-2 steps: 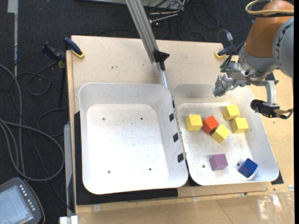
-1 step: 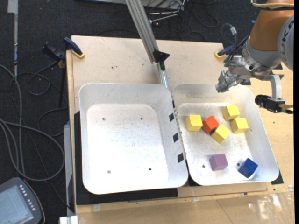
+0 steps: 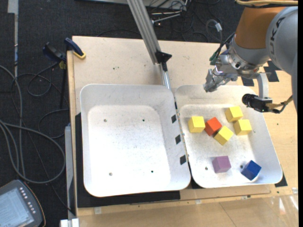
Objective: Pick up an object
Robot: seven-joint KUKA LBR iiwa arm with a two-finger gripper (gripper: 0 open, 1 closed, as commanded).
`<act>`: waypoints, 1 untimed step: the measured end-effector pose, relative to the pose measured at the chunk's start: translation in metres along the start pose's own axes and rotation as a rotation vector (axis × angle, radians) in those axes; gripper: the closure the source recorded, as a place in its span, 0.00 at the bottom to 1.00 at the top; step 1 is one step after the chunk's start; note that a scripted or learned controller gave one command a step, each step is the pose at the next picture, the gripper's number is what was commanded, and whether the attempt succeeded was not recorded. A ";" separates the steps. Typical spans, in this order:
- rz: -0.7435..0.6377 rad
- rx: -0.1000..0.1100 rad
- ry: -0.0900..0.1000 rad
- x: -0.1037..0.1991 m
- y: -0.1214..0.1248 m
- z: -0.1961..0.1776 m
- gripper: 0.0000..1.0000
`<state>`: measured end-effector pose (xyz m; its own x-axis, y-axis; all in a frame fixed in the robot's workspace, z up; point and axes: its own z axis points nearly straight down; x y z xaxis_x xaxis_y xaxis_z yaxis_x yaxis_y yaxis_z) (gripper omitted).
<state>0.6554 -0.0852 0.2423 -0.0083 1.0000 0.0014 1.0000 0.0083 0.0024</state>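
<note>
Below the claw (image 3: 211, 85), in the camera view, we see the right bin (image 3: 265, 174) with open white floor along its near-left part, while its far rim lies almost directly under the claw. Blocks cluster just below and to the claw's right: a yellow block (image 3: 197, 124) nearest, an orange block (image 3: 213, 126) touching it, then three more yellow ones at (image 3: 234, 113), (image 3: 243, 126) and (image 3: 223, 135). Farther from the claw, near the bin's front edge, sit a purple block (image 3: 221, 164) and a blue block (image 3: 251, 170), slightly apart. Left of the claw, the left bin (image 3: 90, 126) offers a broad bare floor.

We cannot tell how the claw is set; it hangs above the bin's far rim, and we see nothing in it and nothing touching it.

Both bins rest on a pale wooden surface (image 3: 118, 60). A slanted metal pole (image 3: 144, 25) crosses it up-left of the claw, and cables trail over dark floor (image 3: 33, 126) far left.
</note>
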 end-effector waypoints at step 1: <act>0.000 0.004 0.001 0.059 -0.003 0.011 1.00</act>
<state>0.6519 -0.0267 0.2312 -0.0084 1.0000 0.0024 1.0000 0.0084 -0.0013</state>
